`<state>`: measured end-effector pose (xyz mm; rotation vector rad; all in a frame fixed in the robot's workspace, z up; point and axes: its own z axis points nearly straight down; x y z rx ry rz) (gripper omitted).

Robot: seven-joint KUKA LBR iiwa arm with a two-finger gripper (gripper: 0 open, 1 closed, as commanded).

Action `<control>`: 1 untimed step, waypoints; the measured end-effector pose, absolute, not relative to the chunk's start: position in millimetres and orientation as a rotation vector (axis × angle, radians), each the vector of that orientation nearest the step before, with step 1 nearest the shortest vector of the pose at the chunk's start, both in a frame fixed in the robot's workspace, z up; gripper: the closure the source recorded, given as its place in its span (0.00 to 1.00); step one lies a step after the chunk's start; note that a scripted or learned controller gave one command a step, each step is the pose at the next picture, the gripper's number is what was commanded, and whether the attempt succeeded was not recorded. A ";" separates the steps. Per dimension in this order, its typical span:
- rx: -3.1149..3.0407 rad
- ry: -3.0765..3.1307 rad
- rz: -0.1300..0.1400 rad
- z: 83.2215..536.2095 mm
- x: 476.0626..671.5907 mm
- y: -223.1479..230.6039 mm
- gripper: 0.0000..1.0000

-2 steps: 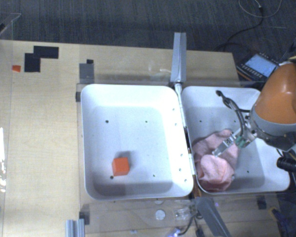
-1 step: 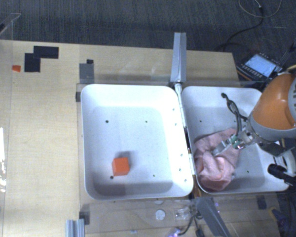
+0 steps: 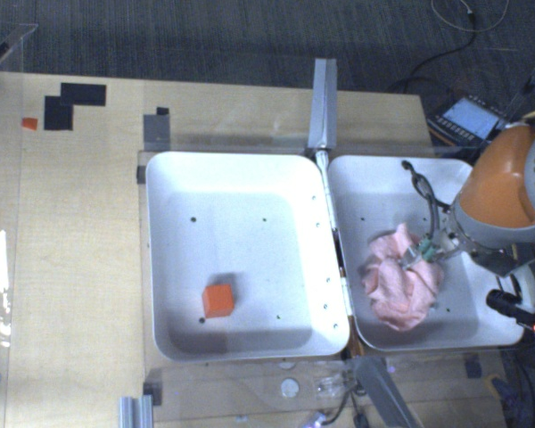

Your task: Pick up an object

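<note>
Over the right bin (image 3: 481, 328) the pincer (image 3: 425, 252) sat low on the upper right edge of the crumpled pink cloth (image 3: 399, 279), which spread down and leftward from it, its grip state beyond telling from above.

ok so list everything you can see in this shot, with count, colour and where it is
bins: 2, white, side by side on the bench
block: 1, orange, lower left part of the left bin
cloth: 1, pink, crumpled in the right bin
bench: 1, pale wood, under both bins
black shapes: 2, black, far left corner of the bench
small square: 1, orange, beside the black shapes
tablet: 1, dark with a lit screen, on the floor behind the right bin
arm: 1, grey and orange, over the right bin
claw: 1, dark, at the cloth's right edge
</note>
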<state>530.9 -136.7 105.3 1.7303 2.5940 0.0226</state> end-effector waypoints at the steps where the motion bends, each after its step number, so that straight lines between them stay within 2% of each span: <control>1: 1.731 2.594 0.022 105.3 530.8 -136.8 0.00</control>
